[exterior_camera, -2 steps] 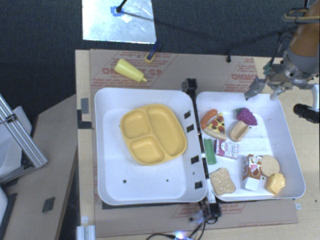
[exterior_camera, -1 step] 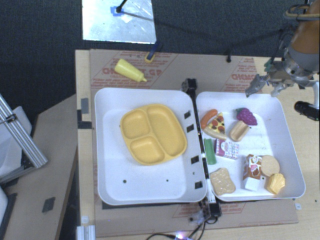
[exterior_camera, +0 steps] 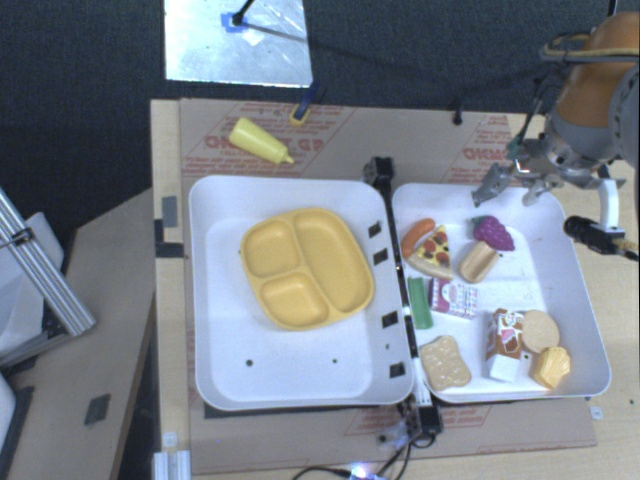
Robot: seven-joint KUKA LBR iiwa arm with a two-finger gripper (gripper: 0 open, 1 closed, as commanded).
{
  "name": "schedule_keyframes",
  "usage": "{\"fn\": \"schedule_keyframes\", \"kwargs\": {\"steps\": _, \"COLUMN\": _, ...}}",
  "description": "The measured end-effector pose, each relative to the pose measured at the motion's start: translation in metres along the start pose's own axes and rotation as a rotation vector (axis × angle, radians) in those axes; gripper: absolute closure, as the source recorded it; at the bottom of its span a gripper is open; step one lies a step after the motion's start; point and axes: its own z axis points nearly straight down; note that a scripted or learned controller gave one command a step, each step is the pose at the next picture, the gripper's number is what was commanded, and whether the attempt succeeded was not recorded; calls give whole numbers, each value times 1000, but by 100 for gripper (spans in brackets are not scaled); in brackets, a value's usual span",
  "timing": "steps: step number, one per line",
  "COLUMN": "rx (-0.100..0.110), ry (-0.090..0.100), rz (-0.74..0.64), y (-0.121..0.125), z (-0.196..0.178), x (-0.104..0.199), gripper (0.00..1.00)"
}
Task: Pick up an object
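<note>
Jaws (exterior_camera: 512, 185) spread, holding nothing, hovering above far rim of right bin (exterior_camera: 590, 298). Purple grapes (exterior_camera: 493, 232) just below jaws, beside bun (exterior_camera: 477, 262) and pizza slice (exterior_camera: 432, 252). Risk: crowded toys, likely slip or nudged neighbour on descent.

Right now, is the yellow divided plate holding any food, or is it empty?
Empty: all three compartments of the yellow divided plate show bare yellow. The toy food lies in the right bin.
</note>
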Motion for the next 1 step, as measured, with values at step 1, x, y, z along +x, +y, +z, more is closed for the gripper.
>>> {"fn": "schedule_keyframes", "kwargs": {"steps": 1, "rx": -1, "ry": -1, "rz": 0, "y": 7, "z": 51, "x": -8, "gripper": 0}}
